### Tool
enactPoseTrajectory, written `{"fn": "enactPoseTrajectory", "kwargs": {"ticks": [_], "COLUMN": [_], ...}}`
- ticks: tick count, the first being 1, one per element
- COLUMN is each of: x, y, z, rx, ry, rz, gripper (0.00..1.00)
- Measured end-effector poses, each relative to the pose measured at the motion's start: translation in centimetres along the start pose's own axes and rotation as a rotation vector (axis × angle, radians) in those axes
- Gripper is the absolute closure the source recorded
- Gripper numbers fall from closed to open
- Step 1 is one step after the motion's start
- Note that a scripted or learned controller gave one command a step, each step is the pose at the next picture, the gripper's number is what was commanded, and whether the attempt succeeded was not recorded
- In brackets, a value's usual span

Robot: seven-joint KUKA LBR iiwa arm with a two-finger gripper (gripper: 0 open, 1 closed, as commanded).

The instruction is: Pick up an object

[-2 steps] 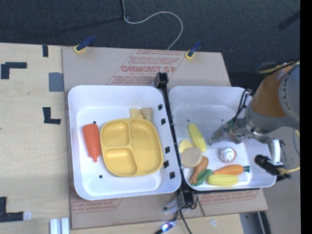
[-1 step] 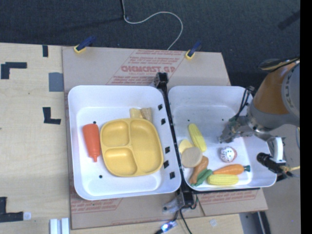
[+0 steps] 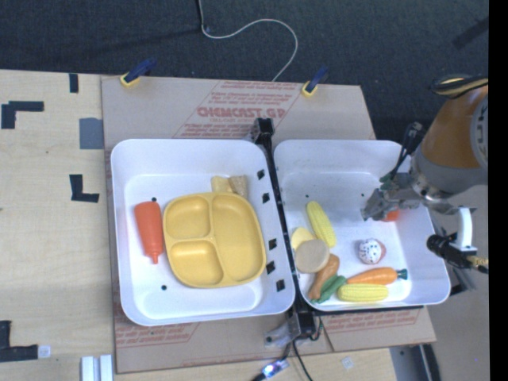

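Several toy foods crowd the right white plastic bin [image 3: 349, 153], lower right of frame: a yellow corn cob [image 3: 321, 222], an orange carrot [image 3: 371, 276], a white speckled ball [image 3: 370, 251]. I see my grey two-finger gripper [image 3: 381, 207] just above them; whether it's spread, I can't tell.

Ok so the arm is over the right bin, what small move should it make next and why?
Probably lower and shift the claw toward the small white speckled ball. The claw sits over bare floor at the right bin's far side, with nothing seen between its tips, and that ball lies closest, apart from the carrot and corn.
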State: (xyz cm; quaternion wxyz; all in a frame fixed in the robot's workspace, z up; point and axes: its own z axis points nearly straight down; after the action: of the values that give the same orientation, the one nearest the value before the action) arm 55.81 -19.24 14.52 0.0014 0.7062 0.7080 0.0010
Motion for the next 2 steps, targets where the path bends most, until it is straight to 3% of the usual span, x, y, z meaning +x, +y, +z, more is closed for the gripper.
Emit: {"fn": "enactPoseTrajectory", "kwargs": {"ticks": [1, 2], "x": [-0.1, 0.0], "y": [0.5, 0.6], "z": [-6.3, -8.0], "rx": [-0.002, 0.003], "ry": [-0.001, 0.000], "rz": [0.000, 0.001], "gripper": [1.00, 1.00]}}
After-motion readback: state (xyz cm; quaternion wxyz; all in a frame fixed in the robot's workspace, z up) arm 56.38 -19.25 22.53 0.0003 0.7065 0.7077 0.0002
